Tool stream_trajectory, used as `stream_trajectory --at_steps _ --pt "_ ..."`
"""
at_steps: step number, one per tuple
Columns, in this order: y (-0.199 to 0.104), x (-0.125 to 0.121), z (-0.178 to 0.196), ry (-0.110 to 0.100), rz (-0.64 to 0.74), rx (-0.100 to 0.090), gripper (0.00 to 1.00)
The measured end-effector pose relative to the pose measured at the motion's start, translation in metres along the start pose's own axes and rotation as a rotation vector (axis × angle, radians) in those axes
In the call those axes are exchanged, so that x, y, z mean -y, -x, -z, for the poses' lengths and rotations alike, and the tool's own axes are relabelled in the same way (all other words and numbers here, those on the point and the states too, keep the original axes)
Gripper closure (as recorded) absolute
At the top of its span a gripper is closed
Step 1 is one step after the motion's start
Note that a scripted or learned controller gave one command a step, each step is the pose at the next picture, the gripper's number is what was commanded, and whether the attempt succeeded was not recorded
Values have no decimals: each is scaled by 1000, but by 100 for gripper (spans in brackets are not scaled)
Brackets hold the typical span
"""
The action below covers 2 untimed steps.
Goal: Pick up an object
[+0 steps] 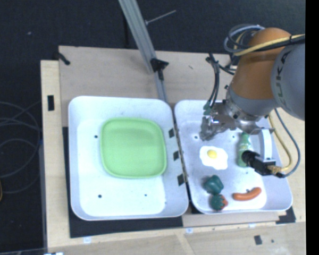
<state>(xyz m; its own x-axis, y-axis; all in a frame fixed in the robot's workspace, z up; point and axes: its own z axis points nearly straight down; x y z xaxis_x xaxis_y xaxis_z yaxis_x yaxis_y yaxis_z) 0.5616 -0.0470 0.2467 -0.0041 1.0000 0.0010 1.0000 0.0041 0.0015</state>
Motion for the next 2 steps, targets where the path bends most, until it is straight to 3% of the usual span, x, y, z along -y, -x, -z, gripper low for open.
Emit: stream_trajectory --at_steps 2 --pt "-105 -8 -20 -2 -1 1 100"
